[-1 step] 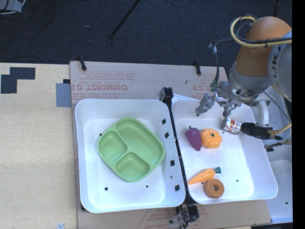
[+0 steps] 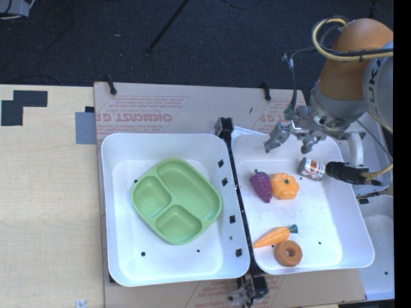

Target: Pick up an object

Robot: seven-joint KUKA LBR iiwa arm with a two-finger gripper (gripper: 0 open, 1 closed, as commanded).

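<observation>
- Nearest the lens, the gripper (image 2: 293,140) hangs over the right bin's (image 2: 350,213) far edge, its 2 fingers spread, nothing between them.
- Below lie a small can (image 2: 313,168), partly shadowed, purple grapes (image 2: 260,185), orange pumpkin (image 2: 284,186), carrot (image 2: 273,237) and doughnut (image 2: 288,253).
- Left bin (image 2: 115,172) holds a green divided plate (image 2: 176,200); cardboard (image 2: 160,111) underlies both.

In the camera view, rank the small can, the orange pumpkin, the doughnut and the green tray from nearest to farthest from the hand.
Measured from the hand, at the right bin's far edge:
1. Small can, just below it on the right.
2. Orange pumpkin, mid-bin beside the purple grapes.
3. Doughnut, at the near edge.
4. Green tray, in the left bin.
</observation>
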